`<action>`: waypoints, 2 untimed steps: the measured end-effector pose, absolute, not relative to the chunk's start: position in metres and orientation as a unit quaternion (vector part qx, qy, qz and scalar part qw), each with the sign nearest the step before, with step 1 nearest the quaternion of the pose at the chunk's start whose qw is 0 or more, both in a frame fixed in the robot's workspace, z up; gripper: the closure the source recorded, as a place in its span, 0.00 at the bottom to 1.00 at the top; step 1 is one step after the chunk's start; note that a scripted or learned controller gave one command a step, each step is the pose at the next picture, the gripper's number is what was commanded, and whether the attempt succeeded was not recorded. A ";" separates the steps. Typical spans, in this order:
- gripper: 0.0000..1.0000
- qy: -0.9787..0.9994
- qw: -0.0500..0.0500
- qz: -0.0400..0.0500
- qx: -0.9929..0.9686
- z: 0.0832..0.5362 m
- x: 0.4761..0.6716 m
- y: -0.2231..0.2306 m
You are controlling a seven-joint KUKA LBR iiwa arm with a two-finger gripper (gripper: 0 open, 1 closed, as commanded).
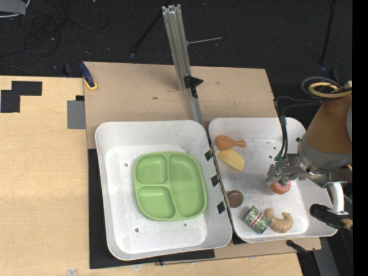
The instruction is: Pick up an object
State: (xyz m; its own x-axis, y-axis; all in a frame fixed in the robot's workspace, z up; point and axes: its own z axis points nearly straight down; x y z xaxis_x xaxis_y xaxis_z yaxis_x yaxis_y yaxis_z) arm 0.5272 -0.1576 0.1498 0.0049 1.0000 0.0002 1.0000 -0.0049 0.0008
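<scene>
Two shallow white bins side by side on a wooden bench. In the left bin [115, 154], well apart from the fingers: a green three-compartment plastic tray [170, 186], smooth and rounded at the corners. In the right bin [259, 131]: gripper [280, 179] lowered directly over a small round pink-red object [280, 187], fingertips at its top edge; whether clenched on it or released, impossible to tell. Beyond the fingers toward the divider: an orange drumstick-shaped toy [230, 142], a pale yellow wedge [233, 160], a brown disc [234, 198]. Below the fingers, near the front rim: a green printed can [255, 219] touching a tan, ridged croissant shape [279, 221].
</scene>
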 end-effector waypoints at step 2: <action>1.00 0.708 0.001 0.001 0.706 0.241 0.537 -0.150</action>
